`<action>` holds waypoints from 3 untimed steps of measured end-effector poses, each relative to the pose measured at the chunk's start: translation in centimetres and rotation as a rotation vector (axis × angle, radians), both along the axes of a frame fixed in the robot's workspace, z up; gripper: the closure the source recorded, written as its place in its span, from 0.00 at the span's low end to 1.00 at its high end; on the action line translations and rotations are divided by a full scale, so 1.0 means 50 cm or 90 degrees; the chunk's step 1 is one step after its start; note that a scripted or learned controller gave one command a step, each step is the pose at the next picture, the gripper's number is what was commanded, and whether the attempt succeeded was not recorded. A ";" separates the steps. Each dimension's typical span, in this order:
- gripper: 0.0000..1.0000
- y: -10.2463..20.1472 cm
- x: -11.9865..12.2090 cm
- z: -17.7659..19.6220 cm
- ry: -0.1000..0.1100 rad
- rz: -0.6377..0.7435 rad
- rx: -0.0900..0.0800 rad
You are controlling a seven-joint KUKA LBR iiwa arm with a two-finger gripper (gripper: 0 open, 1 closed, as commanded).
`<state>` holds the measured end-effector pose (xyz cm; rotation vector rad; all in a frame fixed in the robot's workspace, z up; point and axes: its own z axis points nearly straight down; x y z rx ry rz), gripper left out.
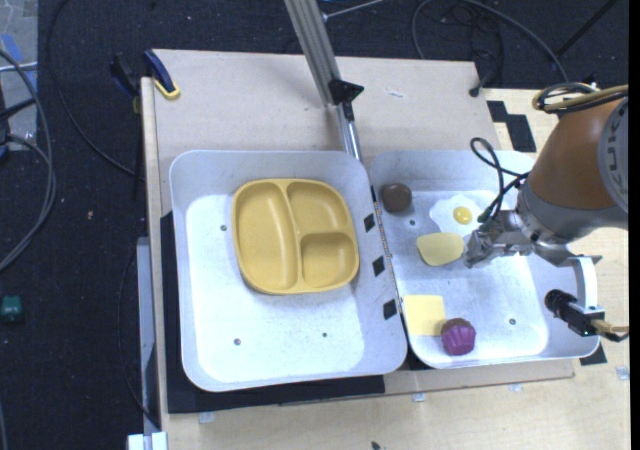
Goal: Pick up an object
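Gripper sat low in the right bin, jaw state impossible to tell, touching a pale yellow wedge, its long axis left-right.

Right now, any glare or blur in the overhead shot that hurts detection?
Camera view: even, soft light, only faint shadows; the white bins look bright but not blown out; the yellow tray and purple object read clearly; the gripper by the pale yellow piece is slightly soft, its detail hard to resolve.
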<state>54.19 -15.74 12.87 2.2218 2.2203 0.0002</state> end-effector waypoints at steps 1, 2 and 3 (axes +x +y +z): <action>1.00 0.002 -0.013 0.119 -0.003 0.002 -0.001; 1.00 0.001 -0.010 0.226 -0.004 0.002 -0.001; 1.00 0.129 -0.008 0.231 0.000 0.006 0.002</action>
